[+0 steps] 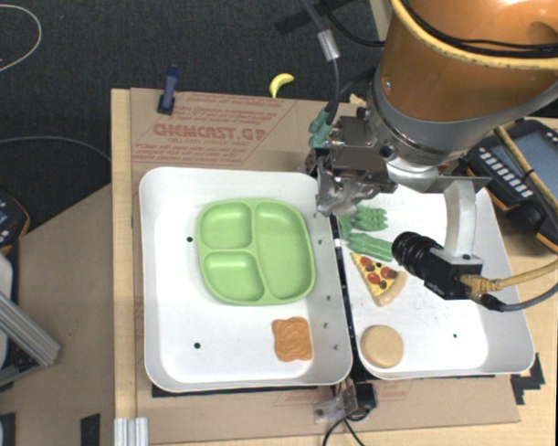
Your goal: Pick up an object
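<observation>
From above, the table point(218, 133) is a brown cardboard-covered surface printed with red lettering, set over dark carpet with loose cables. A small blue clip point(168, 90) and a yellow banana-shaped toy point(281, 83) lie at its far edge. Two shallow white bins sit touching side by side. The left bin point(168, 259) holds a light green plastic divided plate point(256, 251) and, nearer the front, an orange waffle-like square toy point(292, 339). The right bin point(494, 335) holds a green toy vegetable bundle point(367, 232), a triangular toy pizza slice point(379, 276) just beside it, and a round tan cookie-like disc point(382, 346) at the front. The pincer point(333, 199) hangs over the shared rim between the bins, near the green bundle; whether it is open or closed cannot be told, and nothing is seen in it.
</observation>
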You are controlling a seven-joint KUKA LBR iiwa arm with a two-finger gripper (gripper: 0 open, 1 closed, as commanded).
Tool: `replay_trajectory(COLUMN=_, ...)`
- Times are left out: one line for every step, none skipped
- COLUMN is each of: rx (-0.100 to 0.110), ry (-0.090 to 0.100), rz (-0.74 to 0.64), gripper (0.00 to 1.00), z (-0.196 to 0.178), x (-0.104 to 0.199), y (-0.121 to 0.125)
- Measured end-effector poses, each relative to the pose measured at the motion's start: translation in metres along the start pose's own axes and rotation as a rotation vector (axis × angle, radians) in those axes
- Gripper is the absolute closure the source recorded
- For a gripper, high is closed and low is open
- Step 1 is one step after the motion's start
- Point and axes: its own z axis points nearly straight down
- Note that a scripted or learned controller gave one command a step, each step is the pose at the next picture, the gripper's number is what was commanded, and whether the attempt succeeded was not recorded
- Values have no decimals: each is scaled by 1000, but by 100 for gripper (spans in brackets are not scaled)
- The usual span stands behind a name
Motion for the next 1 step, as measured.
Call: replay_trajectory(rx=-2, ry=0, rz=-2, gripper=100, z=-4, x=27, y=27)
